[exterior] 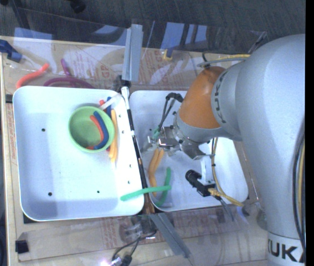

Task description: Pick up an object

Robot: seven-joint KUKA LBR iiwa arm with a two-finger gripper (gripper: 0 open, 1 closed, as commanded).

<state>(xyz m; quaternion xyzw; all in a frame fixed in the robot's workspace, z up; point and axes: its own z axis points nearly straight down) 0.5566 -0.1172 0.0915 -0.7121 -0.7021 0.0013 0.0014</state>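
A green bowl (91, 128) sits upright in the left bin (46, 165), toward its right edge and nearer the far side. Red and blue curved pieces lie inside it, and an orange stick (113, 140) lies along its right side. A green stick (145, 191) lies across the near end of the divide between the bins, its right end bent up into the right bin (145, 107). An orange strip (155, 165) lies in the right bin near its left edge.
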